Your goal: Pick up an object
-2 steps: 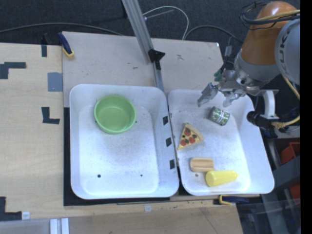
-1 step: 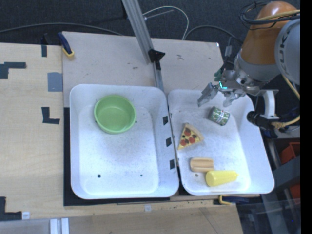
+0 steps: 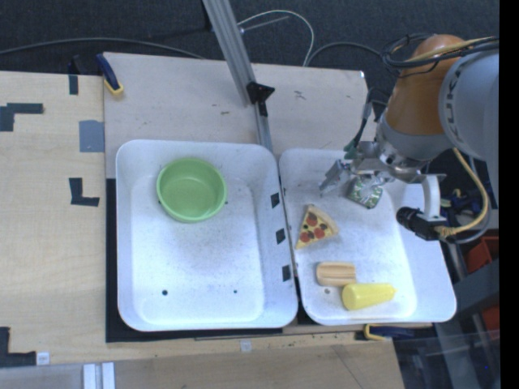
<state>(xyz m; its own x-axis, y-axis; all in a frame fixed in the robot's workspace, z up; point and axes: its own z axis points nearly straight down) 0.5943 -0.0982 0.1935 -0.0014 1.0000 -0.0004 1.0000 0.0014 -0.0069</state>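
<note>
We see our two-finger metal gripper [image 3: 347, 177] spread open and empty, a crumpled green-silver foil object [image 3: 366, 193] just right of it, a pizza-slice toy [image 3: 315, 226] below.

We're looking down at a robotics lab bench: a bare wooden benchtop [image 3: 49, 217] marked with dark tape patches, two white bins [image 3: 203, 310] side by side, loose cables [image 3: 276, 19] trailing along the far edge, and an industrial arm [image 3: 438, 87] reaching in from the right.
</note>
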